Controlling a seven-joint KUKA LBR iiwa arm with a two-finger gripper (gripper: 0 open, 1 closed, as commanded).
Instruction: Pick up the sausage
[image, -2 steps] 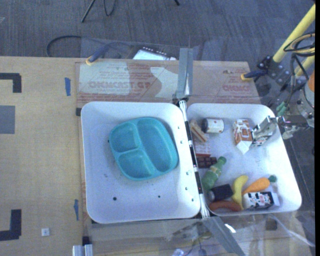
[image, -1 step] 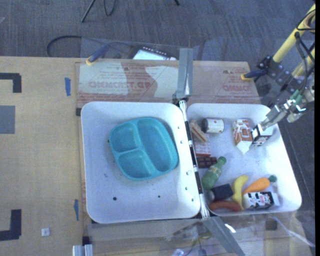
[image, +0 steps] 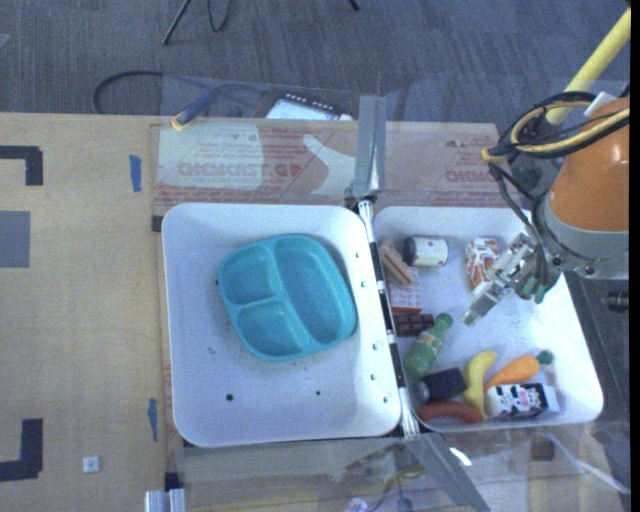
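– Progress on the pick, judged from the camera view?

– Little that shows. The sausage (image: 452, 411), which I take to be the reddish-brown piece, lies flat on the floor of the right bin (image: 588, 392), close against its near wall. It is not lifted.

– And the arm?

– The arm (image: 590, 190) reaches in from the right, and its gripper (image: 478, 305) hangs over the middle of that same bin, pointing down and to the left. It is well apart from the sausage.

– Is the gripper spread or pressed together?

– I cannot tell; it is too small and blurred against the white floor. Nothing reddish shows at its tip.

– What lies between the two?

– A banana (image: 478, 368) and a carrot (image: 515, 370), with a small white carton (image: 520, 400) just beside the sausage on its right. A dark block (image: 442, 383) sits right above it and a green bottle (image: 428, 345) a little farther up.

– The left bin (image: 190, 330)?

– It bears a blue divided plate (image: 288, 297), and plays no part here.

– So what is left?

– By my reading, everything: travel to the near wall, descent into a crowded corner, the close and the lift. The neighbours and the wall leave little room, so a miss or a wrong grab looks possible.
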